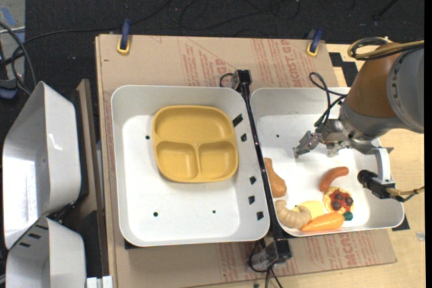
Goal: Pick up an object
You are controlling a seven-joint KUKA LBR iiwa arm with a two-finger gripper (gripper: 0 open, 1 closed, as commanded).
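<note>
Single fixed camera above the flat brown cardboard-covered bench (202, 57), looking down at a slant. Both shallow white plastic bins (128, 165) sit mid-frame, at moderate range; dark floor with cables fills the top.

We can see red printed lettering on the brown cardboard sheet (283, 57) that lies under the two bins, but most of it we cannot read with any confidence. Along the top strip, above the right-hand bin, one block of red print runs sideways and looks like "NOT" followed by further letters, too blurred for us to spell out. More red print shows near the sheet's lower right edge (351, 249), again illegible. We find no readable text, number or brand on anything else.
</note>
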